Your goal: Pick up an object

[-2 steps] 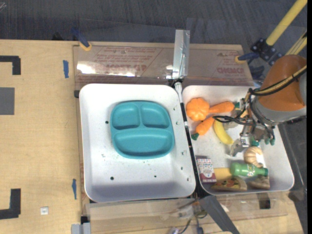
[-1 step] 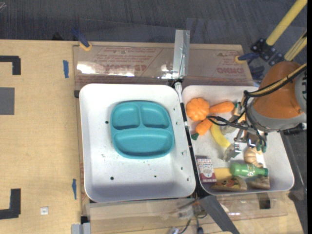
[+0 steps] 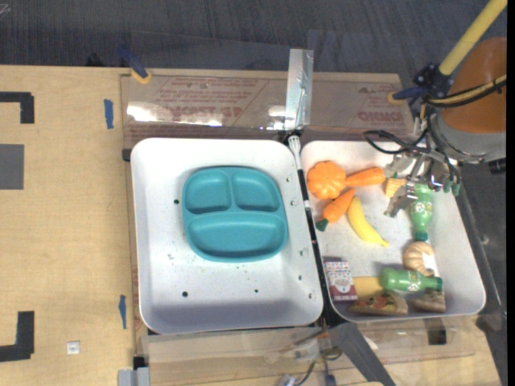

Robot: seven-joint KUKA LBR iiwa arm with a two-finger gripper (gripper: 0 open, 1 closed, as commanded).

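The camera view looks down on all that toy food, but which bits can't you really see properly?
- Gripper: small and tangled with cables in the camera view, so its fingers' state and any hold are unclear.
- Small yellow thing: partly covered by the gripper; unidentifiable.
- Arm: cut off by the right edge.
- Small box: print too tiny to read.
- Items at the right bin's front corner: piled and overlapping, blurry.
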